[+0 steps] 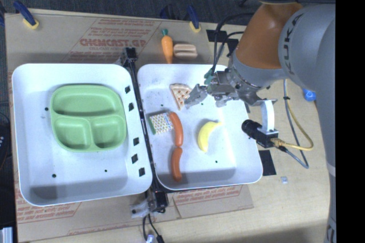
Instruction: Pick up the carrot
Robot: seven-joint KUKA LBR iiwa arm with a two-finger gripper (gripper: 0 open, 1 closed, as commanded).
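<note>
Orange tapered carrot lies outside the bins, beyond the right white bin's far rim. Your gripper hovers over that bin, fingers apart, empty: reach farther next.

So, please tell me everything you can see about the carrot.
The small orange carrot with a green top looks like a plastic toy. It lies on the brown cardboard just beyond the right white bin's far rim, green end pointing away from the bin. A tan bun-like toy sits right beside it; contact is unclear.
</note>
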